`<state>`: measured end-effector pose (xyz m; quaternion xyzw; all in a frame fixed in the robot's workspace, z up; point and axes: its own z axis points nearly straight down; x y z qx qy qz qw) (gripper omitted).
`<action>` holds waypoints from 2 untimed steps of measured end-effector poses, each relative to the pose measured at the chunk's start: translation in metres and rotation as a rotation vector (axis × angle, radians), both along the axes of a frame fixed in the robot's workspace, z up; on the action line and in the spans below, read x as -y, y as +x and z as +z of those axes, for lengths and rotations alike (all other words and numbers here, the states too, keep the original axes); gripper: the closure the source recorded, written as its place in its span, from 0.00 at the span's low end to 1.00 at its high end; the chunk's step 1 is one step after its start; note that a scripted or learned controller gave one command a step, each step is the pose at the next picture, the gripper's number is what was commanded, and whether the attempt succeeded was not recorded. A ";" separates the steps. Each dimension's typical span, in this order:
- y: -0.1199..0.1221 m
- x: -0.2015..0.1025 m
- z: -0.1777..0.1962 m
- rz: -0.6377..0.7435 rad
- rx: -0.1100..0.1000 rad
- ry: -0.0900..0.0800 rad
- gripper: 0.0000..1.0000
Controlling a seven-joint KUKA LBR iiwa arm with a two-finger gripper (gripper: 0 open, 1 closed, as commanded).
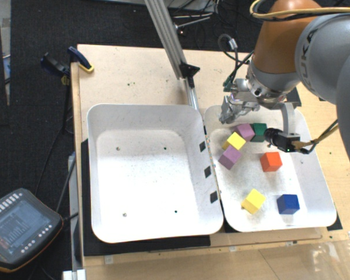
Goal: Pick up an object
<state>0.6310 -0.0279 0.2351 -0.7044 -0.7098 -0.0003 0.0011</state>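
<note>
Blocks in right bin [315,185]: purple block [245,132] and green block [259,129] at far end, touching; yellow block [236,140] just beside purple, second purple block [229,157] below it. Orange block [270,161] mid-bin; yellow [254,201] and blue [287,203] near front. Gripper [228,114] hangs over bin's far left corner, near purple block; open or clenched, cannot tell. Left bin [105,121] beside, on worktop [134,74].

The big grey arm [332,45] with its orange band comes in from the right and bends down, and its gripper [230,114] hangs low over the far end of the right bin [315,214], pointing down.
</note>
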 end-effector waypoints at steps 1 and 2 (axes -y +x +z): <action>-0.023 -0.059 -0.005 0.001 -0.002 0.001 1.00; -0.036 -0.101 -0.006 0.000 -0.001 -0.001 1.00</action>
